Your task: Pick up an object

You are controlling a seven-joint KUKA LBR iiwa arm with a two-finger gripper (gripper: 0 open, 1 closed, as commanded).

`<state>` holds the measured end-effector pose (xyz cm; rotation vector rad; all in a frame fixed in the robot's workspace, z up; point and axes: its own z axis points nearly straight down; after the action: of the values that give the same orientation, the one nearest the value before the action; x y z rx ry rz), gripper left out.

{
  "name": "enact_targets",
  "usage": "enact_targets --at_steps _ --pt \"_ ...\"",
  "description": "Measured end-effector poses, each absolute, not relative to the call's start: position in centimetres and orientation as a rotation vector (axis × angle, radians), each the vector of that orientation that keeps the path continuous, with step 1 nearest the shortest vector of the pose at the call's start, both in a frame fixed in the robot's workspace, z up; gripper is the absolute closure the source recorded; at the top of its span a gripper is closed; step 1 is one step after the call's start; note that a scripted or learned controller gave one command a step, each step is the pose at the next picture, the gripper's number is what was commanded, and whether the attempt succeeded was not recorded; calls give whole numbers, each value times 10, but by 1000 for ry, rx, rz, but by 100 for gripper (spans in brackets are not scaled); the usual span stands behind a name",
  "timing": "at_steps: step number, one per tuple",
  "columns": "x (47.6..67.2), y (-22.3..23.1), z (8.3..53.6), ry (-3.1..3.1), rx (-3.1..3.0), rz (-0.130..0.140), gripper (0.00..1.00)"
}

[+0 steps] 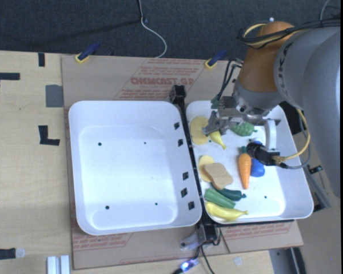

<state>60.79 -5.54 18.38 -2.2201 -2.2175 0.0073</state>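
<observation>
Nearest the camera, a banana [226,212] and a green pepper [223,197] lie at the right bin's [294,201] front edge, then a bread slice [219,175] and a carrot [244,169]. Farther back, the hand [212,126] hangs low over a small yellow piece [217,138] — whether it grips anything cannot be told. The toys crowd together, so a closing hand could nudge neighbours and come up with nothing.

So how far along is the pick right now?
Done: the arm has reached over the right bin, with the gripper low by a small banana. In hand: nothing visibly lifted. Left: grasp and raise one item; the carrot, bread slice and others lie in the bin.
</observation>
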Motion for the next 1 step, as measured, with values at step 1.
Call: enact_targets --at_steps 1 --pt "670 47 184 -2235 -2210 -4 100"
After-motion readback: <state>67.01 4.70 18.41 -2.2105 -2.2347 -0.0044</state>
